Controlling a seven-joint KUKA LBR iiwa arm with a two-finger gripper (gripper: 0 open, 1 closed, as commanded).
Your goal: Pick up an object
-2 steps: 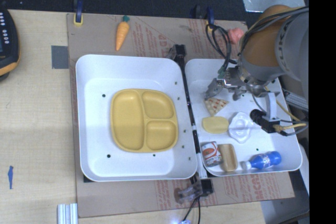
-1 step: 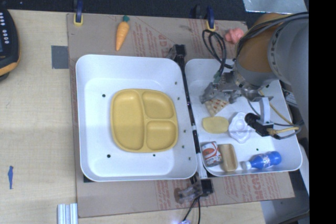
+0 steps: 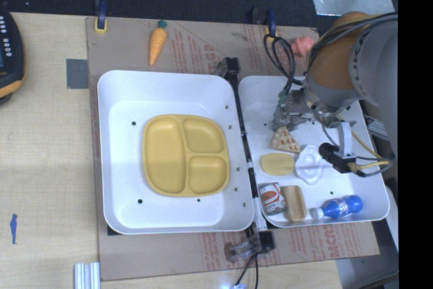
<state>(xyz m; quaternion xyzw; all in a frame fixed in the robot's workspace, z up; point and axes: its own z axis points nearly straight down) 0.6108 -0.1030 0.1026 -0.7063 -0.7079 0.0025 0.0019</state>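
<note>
Two shallow white bins [image 3: 108,145] sit side by side on a cardboard-covered bench. Largest, a yellow three-compartment plastic plate [image 3: 185,154] lies in the left bin. Over the right bin the gripper [image 3: 289,116] hangs just above a waffle-patterned wedge [image 3: 285,140]; its opening cannot be made out. Nearby lie a pale yellow disc [image 3: 277,164], a clear plastic cup [image 3: 309,164], a blue-capped bottle [image 3: 338,207] and a small can [image 3: 271,198].

The left bin [image 3: 115,145] is open around its yellow tray [image 3: 186,153]; the right bin [image 3: 257,98] is crowded along its near edge by can [image 3: 270,198], bottle [image 3: 342,207] and cup [image 3: 308,164]; the arm [image 3: 345,64] seemingly covers its far corner.
</note>
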